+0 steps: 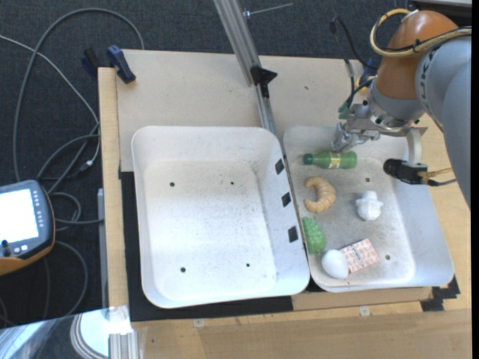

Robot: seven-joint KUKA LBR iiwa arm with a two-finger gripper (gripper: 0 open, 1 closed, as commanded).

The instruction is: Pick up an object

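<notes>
In the right bin [430, 230], a green bottle [329, 159] with a yellow label lies on its side near the far edge. My gripper [343, 140] hangs right above the bottle's right end, close to it or touching it. Nearer the camera lie a tan croissant [320, 194], a white crumpled lump [368, 206], a green leafy piece [314, 235], a white egg [334, 263] and a red-and-white patterned box [362, 255].
The left bin [150, 144] stands beside the right one, and a sloped divider with black tabs [288, 200] runs between them. A metal pole [239, 36] slants up from the far side. Cables and a handheld pendant [22, 219] lie on the floor at left.
</notes>
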